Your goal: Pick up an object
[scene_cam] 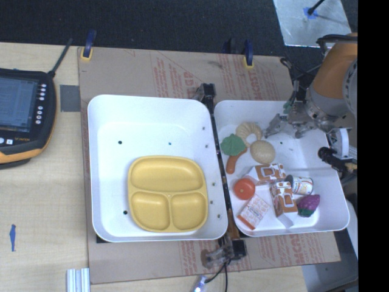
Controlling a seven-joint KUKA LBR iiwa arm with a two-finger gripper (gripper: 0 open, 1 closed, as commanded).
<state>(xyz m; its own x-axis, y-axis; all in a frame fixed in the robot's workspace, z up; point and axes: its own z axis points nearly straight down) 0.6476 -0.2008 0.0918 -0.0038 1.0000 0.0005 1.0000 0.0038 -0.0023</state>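
The objects to be picked are heaped in the right bin (328, 224), which suggests it serves as the source. A croissant (248, 130) and a pale roll (262, 151) are seen near its middle, touching or nearly so; a green-topped carrot (233, 148) is laid just beside the bin's left wall. Lower down, a tomato (244, 188), several small cartons (276, 184), a packet (254, 212), a small can (302, 185) and a purple piece (309, 204) are crowded together, some overlapping. Because these are packed so tightly, the croissant and roll at the open edge of the heap are judged the easier targets.

The end effector (285, 121) is held low over the bin's upper right part, just beside the croissant, and nothing is seen between its fingers. Its fingers appear spread apart, as would be expected ahead of a grasp. No object is judged lifted yet.

In the left bin (109, 120) only a yellow tray (168, 193) with 3 compartments is placed, probably as a drop-off spot. The 2 bins are set side by side on a brown board (152, 72), which is clamped to the pale desk (36, 224). A pendant (24, 114) is laid at the desk's left. Dark floor (152, 11) is seen beyond.
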